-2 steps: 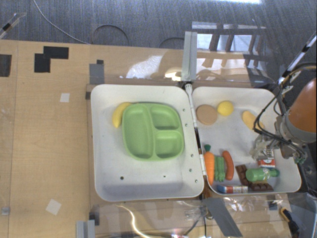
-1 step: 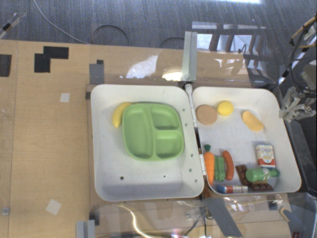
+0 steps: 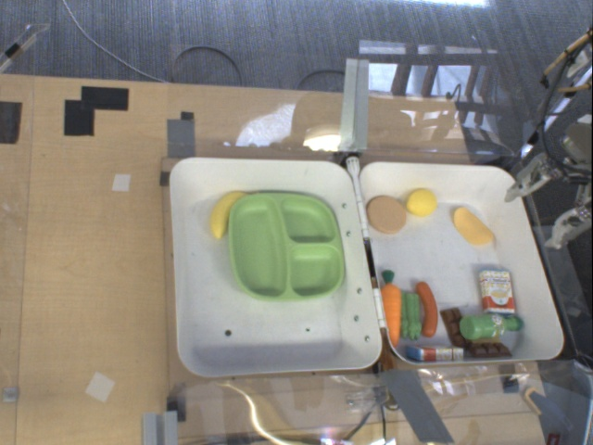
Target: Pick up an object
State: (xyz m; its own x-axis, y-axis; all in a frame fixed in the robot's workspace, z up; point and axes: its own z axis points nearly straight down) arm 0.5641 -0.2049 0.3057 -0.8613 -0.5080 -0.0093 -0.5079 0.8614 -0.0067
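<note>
right bin (image 3: 533,248), right of frame: brown disc (image 3: 386,214) beside yellow ball (image 3: 422,202), yellow oval (image 3: 473,226), carrot (image 3: 392,309), sausage (image 3: 427,308), small carton (image 3: 497,291), green bottle (image 3: 489,326); banana (image 3: 221,213) beside green divided plate (image 3: 284,245), left bin (image 3: 199,332).

The right bin (image 3: 519,213) lies open at its centre, with toys crowding six o'clock and three more along twelve o'clock.

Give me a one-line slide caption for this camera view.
Gripper poised at the right bin's far edge, above toy food; left bin holds a green tray and a banana.
</note>
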